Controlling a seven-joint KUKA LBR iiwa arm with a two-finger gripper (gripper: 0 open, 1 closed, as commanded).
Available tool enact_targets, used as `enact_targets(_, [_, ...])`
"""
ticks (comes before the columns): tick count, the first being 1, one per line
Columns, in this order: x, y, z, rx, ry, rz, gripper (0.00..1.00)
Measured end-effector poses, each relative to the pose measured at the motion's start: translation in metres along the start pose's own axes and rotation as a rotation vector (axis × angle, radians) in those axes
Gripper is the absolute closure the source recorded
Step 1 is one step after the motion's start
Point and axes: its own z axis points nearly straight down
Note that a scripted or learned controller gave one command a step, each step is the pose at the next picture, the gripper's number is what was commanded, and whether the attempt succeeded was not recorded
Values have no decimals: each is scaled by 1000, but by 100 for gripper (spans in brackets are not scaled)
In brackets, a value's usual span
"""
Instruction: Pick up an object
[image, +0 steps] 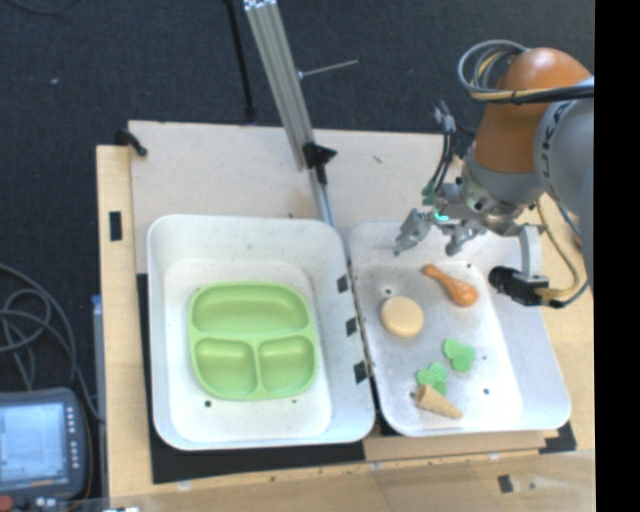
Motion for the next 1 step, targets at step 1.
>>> enact_targets(1, [-8,4,45,4,-3,4,0])
